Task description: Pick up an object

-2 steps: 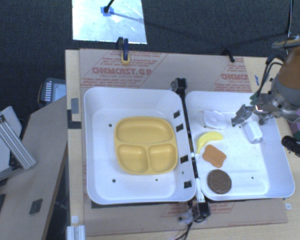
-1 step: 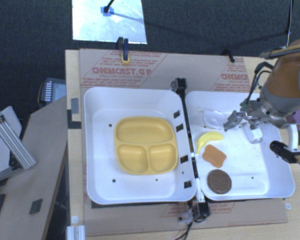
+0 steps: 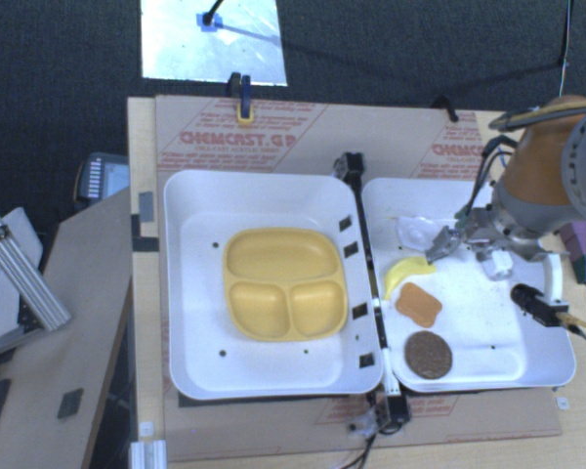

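Where the right-hand bin (image 3: pixel 527 377) comes closest to the camera, a brown disc (image 3: pixel 429 355) lies flat near that bin's near left corner. Just beyond it, apart from it, rests an orange piece (image 3: pixel 418 305), roughly square with rounded corners. A curved yellow piece (image 3: pixel 406 273) lies just past that, close to the bin's left wall, its outer end nearly touching the orange piece.

The gripper (image 3: pixel 441 246) hangs low over the middle of this bin, just beyond and to the right of the yellow piece, tilted towards the left wall. Whether it is spread or closed cannot be told from here, and nothing is seen held in it. The grey arm (image 3: pixel 552 174) rises from it towards the bin's far right corner.

Beside the gripper, further back, a crumpled clear wrapper (image 3: pixel 417 231) sits on the bin floor.

The left-hand bin (image 3: pixel 195 262) carries a yellow plate (image 3: pixel 281 283) with three compartments, lying flat at its middle.

Both bins rest on a cardboard sheet (image 3: pixel 303 135) with red lettering, and a yellow clamp (image 3: pixel 244 101) grips the far edge of the table.
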